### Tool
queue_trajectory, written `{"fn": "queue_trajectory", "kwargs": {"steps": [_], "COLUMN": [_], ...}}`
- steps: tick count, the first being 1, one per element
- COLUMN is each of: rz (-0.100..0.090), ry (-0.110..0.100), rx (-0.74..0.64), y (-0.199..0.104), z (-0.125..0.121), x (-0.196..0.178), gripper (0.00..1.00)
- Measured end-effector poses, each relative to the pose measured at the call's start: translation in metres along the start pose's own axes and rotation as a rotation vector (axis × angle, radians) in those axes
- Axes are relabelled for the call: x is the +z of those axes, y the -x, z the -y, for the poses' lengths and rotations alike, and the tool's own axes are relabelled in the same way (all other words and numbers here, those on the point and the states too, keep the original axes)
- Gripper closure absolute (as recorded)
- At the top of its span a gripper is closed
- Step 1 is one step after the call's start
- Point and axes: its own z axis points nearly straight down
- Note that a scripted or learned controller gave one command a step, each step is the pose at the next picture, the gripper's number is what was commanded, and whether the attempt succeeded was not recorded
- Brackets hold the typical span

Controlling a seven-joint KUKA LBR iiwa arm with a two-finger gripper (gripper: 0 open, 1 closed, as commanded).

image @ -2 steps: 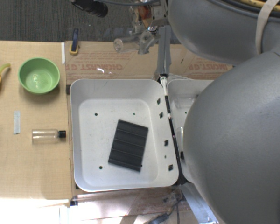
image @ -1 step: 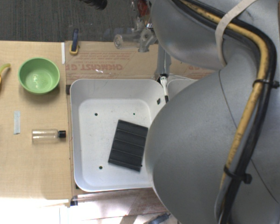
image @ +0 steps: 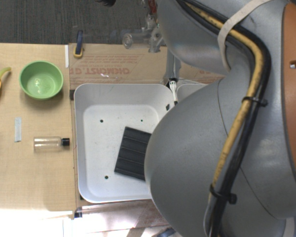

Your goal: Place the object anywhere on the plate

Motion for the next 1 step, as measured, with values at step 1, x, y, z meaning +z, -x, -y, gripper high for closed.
{"fn": "queue_trajectory", "kwargs": {"steps": [1], "rz": [0.0], "ry": [-0.001], "rx": [0.005], "y": [-0.0003], "z": [-0.0034], "x": [-0.0095], "gripper": [1.0]}}
